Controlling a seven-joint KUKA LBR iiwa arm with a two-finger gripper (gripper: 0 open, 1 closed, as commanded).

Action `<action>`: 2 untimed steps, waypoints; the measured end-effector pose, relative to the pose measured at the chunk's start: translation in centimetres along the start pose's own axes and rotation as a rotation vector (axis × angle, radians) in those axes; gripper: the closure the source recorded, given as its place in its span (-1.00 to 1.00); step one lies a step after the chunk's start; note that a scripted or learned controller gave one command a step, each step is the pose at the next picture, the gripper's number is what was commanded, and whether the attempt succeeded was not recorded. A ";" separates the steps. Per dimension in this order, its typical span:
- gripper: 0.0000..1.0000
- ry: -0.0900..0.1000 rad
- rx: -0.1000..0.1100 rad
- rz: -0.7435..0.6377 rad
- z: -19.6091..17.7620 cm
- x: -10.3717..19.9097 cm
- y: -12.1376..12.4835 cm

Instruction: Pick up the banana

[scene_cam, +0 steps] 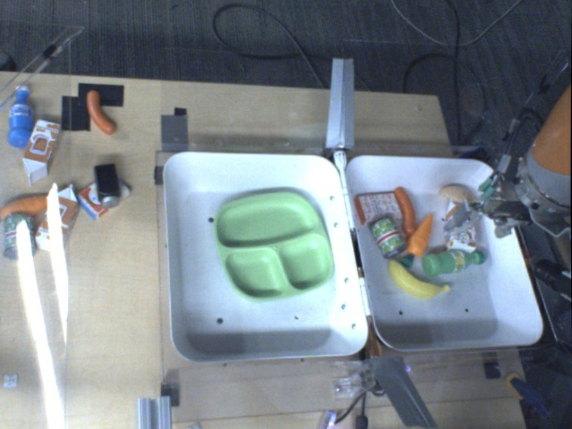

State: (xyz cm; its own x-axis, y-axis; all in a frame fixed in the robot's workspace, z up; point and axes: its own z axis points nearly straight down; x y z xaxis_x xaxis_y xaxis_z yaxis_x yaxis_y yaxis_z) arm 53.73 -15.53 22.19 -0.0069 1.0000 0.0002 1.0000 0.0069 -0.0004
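Camera view shows the banana (pixel 418 281) lying flat in the right bin (pixel 514 324), down-left of the gripper (pixel 466 217) and apart from it, nothing yellow between the fingers. Whether those fingers stand apart or together cannot be told against the clutter beneath them. Just above the banana, between it and the fingers, lies a green bottle (pixel 451 261), and beside that an orange carrot (pixel 420 234) tilted on end. Further left of the fingers are a green-labelled can (pixel 387 237), a red packet (pixel 375 206) and a sausage (pixel 405 206). Well to the left, the other bin (pixel 192 329) holds a green divided tray (pixel 273 242). Loose items sit on the bench (pixel 107 293) beyond that.
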 end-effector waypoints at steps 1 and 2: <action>-1.00 -0.001 -0.011 0.040 13.4 5.9 -2.4; -1.00 0.002 -0.014 0.196 13.4 0.9 -4.5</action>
State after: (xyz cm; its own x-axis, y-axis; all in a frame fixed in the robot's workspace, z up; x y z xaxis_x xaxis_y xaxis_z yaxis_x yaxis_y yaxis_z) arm 49.26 -14.71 8.80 0.1884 0.9821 0.0030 0.9820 -0.1884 0.0132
